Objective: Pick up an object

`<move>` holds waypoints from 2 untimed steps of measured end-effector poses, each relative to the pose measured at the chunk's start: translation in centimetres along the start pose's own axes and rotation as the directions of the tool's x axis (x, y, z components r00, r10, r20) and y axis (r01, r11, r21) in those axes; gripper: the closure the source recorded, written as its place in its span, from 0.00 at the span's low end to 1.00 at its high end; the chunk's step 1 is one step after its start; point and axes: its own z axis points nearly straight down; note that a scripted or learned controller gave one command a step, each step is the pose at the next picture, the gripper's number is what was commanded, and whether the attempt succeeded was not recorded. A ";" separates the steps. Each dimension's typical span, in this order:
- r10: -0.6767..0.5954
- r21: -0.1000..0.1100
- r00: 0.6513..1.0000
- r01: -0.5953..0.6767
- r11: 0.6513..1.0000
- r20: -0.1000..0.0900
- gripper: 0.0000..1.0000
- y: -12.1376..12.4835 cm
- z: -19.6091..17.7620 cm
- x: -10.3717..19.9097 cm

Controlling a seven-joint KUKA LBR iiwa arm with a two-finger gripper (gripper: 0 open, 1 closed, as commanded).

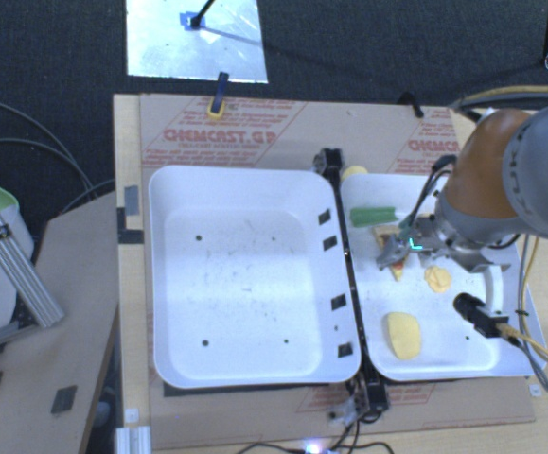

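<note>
My gripper (390, 256) hangs low over the middle of the right bin (463, 357), with the arm coming in from the right. A green flat piece (372, 216) lies just behind it. A small orange-red bit (397, 272) shows right under the gripper's tip, though whether they touch is unclear. A small yellow lump (437, 279) rests to the gripper's right, and a larger pale yellow, potato-like object (404, 335) sits nearer the front of the bin.
The left bin (174, 253) stands beside the right one, split from it by a dark divider with clips (342, 272). A yellow round thing (354, 172) sits at the right bin's back left corner.
</note>
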 end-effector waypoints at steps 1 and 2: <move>-0.002 -0.003 1.000 0.002 1.000 -0.002 1.00 0.1 -1.1 0.1; -0.002 -0.002 1.000 0.002 1.000 -0.001 0.00 0.1 -1.0 0.1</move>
